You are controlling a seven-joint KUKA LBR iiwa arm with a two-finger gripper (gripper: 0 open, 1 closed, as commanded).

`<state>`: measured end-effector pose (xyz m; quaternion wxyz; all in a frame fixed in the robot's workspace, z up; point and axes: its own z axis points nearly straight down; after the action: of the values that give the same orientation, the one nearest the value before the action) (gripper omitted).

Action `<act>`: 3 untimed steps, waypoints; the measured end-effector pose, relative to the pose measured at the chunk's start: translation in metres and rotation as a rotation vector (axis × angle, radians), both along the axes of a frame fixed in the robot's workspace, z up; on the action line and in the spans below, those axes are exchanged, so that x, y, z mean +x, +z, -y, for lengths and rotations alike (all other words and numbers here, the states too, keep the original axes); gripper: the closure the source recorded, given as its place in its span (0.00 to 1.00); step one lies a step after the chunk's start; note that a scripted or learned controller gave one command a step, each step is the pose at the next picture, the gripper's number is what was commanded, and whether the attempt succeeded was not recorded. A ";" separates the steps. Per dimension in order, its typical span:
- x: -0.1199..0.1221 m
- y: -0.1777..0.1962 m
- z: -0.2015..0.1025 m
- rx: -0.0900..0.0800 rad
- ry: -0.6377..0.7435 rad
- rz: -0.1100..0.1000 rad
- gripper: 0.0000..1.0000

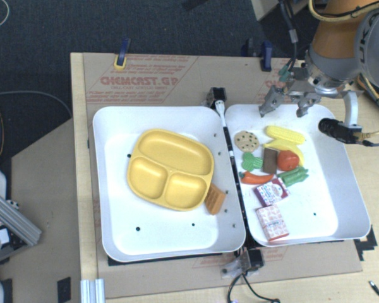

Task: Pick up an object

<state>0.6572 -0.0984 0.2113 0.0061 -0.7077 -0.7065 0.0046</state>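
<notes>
While the pincer (284, 105) is held spread open over the right bin's (341, 188) far edge, the yellow plastic corn cob (285, 134) lies just nearer, long axis crosswise.
</notes>
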 end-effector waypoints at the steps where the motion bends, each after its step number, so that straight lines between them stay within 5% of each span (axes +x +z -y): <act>1: 0.003 0.009 0.000 -0.002 0.002 0.014 0.00; 3: -0.007 -0.092 -0.006 -0.001 0.001 0.008 0.00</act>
<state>0.6501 -0.0924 0.1195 0.0029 -0.7072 -0.7070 0.0019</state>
